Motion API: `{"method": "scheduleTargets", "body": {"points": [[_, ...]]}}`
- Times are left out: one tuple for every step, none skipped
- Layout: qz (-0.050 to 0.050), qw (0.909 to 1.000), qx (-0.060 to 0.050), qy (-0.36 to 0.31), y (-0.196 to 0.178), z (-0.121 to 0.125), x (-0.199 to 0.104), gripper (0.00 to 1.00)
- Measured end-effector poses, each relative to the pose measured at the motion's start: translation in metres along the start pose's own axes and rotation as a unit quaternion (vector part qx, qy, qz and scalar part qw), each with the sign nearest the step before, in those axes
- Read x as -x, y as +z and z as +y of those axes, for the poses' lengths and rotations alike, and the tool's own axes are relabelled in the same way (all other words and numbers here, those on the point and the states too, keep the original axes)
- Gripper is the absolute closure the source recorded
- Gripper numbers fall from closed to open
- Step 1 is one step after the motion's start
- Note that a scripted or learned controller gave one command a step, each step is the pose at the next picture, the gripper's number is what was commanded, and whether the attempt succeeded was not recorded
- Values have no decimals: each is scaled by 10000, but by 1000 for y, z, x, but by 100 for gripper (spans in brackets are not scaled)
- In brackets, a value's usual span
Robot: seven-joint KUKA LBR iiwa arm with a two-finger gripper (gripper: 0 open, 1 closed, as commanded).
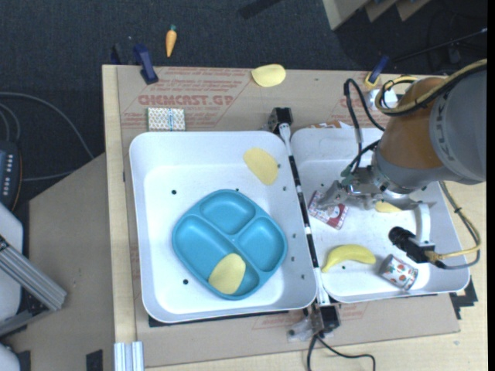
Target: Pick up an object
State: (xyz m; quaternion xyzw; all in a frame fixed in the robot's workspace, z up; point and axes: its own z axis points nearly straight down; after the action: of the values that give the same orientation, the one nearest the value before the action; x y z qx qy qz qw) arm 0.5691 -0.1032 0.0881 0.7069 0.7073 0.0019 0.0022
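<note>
A: Where did your pincer stand at that moment?

B: Your pincer [343, 192] was down in the right bin [321, 153], in its left half, at the end of the arm [433, 137] that reached in from the right. Whether it was apart or together, you could not have told from that view, and neither could I.

A: And the packet?

B: The packet [325, 209], red and white, lay in the same bin, just beside the pincer on its lower left and close to the wall next to the left bin [162, 176]. The pincer's tip looked to meet the packet's upper edge, but you could not see the packet clamped in it.

A: What else lay near it?

B: A banana [348, 256] lay below the packet, near the bin's front rim and apart from the pincer. A can [400, 272], red and white, lay right of the banana, toward the front right corner. A yellow sliver [387, 205] showed just right of the pincer, partly under the arm.

A: And the other bin?

B: Your left bin held a blue plate [224, 207] with three compartments, and a yellow lump [228, 273] sat in the lowest one. A yellow chip [261, 165] lay near that bin's upper right corner, left of the pincer with the bin walls between them. A yellow disc [268, 75] lay on the worktop [209, 91] behind the bins.
</note>
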Motion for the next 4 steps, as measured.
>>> {"method": "scheduleTargets", "body": {"points": [[-4,10000,21,9,0,-62,16,0],[-18,10000,28,5,-1,13,82,0],[-12,10000,35,1,-11,13,80,100],[-1,10000,-17,-3,-67,13,51,100]]}}
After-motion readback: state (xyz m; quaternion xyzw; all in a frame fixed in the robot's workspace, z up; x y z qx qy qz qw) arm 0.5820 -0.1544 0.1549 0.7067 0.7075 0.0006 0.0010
